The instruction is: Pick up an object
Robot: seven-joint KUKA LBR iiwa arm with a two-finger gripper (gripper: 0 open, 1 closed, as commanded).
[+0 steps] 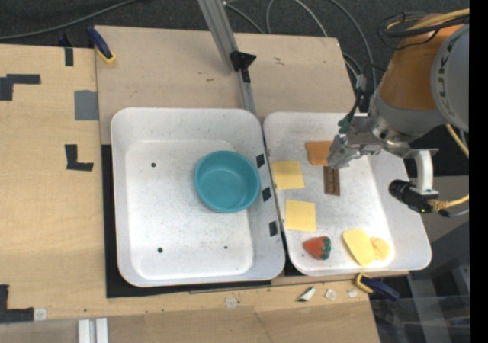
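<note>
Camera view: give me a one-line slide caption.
Grey KUKA arm's gripper hovers above a small brown block in the right white bin; teal bowl sits left.

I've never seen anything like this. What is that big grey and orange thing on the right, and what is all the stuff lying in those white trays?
That is a robot arm, seen by a camera above the bench looking down at a slant. Its end effector, the grasping part, hangs over the right bin, near a small brown block and an orange piece. That bin also holds two yellow squares, a red and green toy and a yellow lump. The left bin holds a teal bowl. I cannot see anything gripped.
</note>
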